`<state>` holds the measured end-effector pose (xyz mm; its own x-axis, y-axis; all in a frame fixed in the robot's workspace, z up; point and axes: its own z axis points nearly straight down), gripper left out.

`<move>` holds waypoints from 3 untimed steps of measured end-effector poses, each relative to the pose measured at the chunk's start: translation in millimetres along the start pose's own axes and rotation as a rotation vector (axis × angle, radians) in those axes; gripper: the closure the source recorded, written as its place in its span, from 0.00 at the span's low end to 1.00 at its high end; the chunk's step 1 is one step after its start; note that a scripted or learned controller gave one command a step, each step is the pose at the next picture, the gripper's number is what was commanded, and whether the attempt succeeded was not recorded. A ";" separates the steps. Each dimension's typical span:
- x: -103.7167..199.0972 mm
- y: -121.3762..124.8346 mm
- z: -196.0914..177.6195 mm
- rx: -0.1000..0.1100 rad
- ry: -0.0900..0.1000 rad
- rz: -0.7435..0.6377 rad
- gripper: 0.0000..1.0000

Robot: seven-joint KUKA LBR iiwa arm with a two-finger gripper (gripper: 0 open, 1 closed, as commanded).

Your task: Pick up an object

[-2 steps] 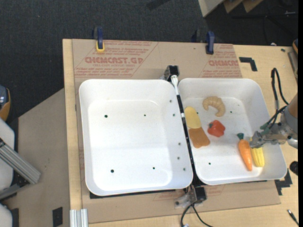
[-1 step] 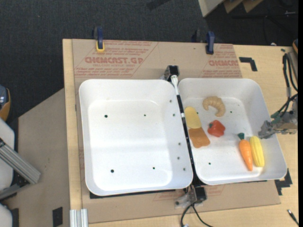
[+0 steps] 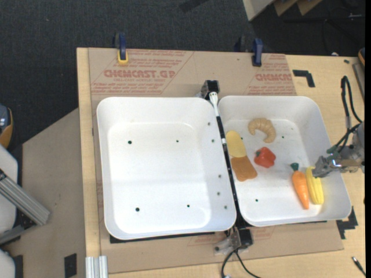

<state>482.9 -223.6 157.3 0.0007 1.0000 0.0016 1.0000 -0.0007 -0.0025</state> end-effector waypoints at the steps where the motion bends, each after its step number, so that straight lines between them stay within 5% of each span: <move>1: -0.3 23.7 -22.3 -0.007 -0.004 -0.002 1.00; 2: -0.1 -6.1 34.3 0.004 0.001 0.002 1.00; 3: -0.9 -2.4 -24.5 -0.010 -0.006 -0.001 1.00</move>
